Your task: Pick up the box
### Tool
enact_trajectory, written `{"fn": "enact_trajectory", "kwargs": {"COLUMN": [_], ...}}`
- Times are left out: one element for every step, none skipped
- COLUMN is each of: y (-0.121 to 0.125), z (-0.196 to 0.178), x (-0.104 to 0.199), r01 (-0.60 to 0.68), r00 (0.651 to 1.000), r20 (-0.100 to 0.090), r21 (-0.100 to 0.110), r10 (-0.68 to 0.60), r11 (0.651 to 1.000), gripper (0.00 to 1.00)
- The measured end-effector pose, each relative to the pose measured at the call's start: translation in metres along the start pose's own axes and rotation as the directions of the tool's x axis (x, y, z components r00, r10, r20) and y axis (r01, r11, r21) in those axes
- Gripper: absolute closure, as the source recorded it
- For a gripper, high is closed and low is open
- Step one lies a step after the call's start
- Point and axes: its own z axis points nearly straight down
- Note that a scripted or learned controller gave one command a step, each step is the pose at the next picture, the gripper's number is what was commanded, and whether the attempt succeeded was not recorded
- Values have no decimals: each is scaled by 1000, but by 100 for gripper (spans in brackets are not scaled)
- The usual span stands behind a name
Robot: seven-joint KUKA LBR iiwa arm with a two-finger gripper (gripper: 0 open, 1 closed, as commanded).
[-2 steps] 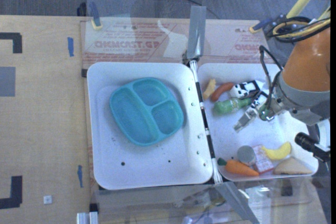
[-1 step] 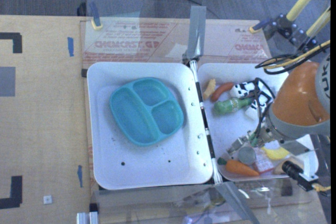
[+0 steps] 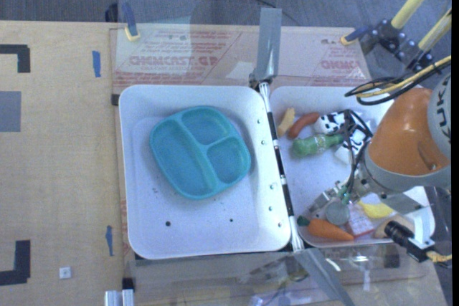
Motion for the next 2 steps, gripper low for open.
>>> {"fn": "enact_trajectory", "kwargs": {"y": [-4,-42], "z": [0,-143], "x": [-14,-93], "r01": [117,-4], "r00": [993,1000], "r20": [-5,-7], "r21": [-5,5], "r10": [-117,4], "r11": [993,1000], "gripper": [0,0]}}
